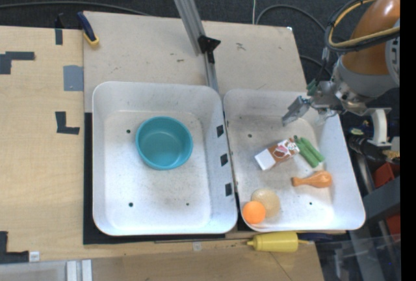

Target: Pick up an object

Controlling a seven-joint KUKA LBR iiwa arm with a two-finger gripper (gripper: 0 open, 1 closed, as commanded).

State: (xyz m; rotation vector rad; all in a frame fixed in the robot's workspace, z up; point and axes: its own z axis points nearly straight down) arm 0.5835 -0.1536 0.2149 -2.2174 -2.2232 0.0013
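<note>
So, going left to right: one blue bowl (pixel 164 142) sits in the left bin (pixel 110 208). The right bin (pixel 344 208) holds one orange ball (pixel 254 213), one pale ball (pixel 267 200), one snack packet (pixel 278 153), one green stick (pixel 309 151) — lying slantwise — and one orange toy (pixel 312 179). The gripper (pixel 294 112) hangs just above them at the bin's far side, empty; how wide it is, I can't tell.

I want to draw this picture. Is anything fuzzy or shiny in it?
In the camera view, the gripper looks a bit smeared; the teal bowl and orange ball look sharp; the arm's orange band has a bright shine; the white bins are evenly lit, with soft shadows.
</note>
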